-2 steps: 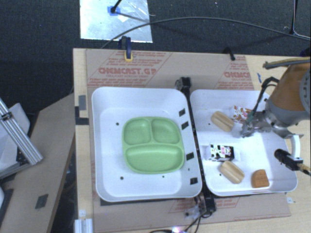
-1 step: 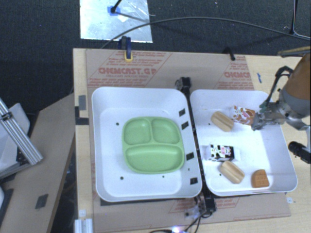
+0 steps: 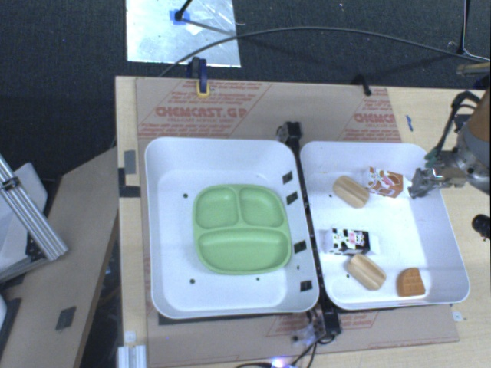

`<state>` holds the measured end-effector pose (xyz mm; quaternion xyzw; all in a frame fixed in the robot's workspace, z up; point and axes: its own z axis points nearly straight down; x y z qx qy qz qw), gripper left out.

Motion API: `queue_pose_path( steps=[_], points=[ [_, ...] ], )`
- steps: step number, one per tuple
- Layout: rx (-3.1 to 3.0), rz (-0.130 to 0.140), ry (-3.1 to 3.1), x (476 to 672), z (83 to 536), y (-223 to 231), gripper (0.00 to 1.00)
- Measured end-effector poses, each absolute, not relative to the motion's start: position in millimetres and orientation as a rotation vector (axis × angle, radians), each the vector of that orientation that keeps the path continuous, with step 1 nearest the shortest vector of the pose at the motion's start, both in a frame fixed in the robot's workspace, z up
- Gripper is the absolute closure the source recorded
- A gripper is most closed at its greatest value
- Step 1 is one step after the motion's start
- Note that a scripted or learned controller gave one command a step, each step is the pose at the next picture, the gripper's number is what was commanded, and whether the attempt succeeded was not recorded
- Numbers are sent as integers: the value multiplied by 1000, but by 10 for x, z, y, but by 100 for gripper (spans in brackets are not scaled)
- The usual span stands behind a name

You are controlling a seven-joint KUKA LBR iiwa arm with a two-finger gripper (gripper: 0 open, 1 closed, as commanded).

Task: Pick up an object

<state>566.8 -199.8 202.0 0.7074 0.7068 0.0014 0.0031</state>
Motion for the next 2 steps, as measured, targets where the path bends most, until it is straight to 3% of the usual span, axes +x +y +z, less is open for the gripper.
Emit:
queue_pose_path(
  steps=[1, 2],
  points=[
    [2211, 6, 2221, 5664, 2669, -1989, 100],
    [2212, 2, 2232, 5533, 2504, -1479, 100]
  ],
)
